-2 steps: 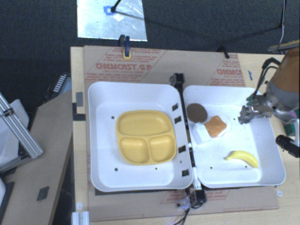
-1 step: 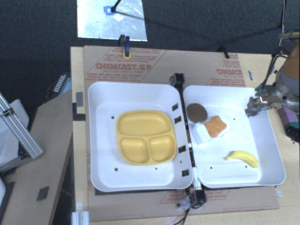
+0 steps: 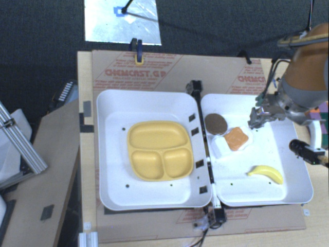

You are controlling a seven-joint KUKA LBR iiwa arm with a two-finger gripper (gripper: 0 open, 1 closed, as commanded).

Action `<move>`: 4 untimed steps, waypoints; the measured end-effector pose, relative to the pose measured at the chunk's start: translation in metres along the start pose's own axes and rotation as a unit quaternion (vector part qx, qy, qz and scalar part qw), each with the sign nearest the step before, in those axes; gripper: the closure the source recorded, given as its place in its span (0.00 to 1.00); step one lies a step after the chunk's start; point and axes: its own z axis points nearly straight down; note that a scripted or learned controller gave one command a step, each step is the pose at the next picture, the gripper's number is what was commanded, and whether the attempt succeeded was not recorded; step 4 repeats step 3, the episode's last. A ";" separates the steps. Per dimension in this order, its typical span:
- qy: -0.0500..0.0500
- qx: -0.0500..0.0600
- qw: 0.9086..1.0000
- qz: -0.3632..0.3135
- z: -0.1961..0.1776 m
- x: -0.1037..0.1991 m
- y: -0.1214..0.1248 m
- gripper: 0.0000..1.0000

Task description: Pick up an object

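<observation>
hovering hand (image 3: 257,118) at right of frame, finger state unclear; sitting just left of it in right bin (image 3: 293,189): orange toast piece (image 3: 236,137). risking glancing off its flat edge, missing grasp.

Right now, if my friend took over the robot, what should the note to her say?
Gripper: hovering over the right bin, near its far side; nothing seen in it.
Things in the right bin: brown disc by the divider, orange slab on a white piece just right of it, banana toward the near side. A yellow tray sits in the left bin.
Done: nothing picked up yet.
Left: lower onto one thing, probably the orange slab since it is closest, grip it and lift.
</observation>
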 end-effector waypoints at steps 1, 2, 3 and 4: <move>0.000 0.000 1.000 0.000 -0.008 0.052 -0.004 1.00; 0.000 0.000 1.000 0.000 -0.007 0.110 -0.016 1.00; 0.000 0.000 1.000 0.000 -0.005 0.155 -0.018 1.00; 0.000 0.000 1.000 0.000 -0.005 0.155 -0.018 1.00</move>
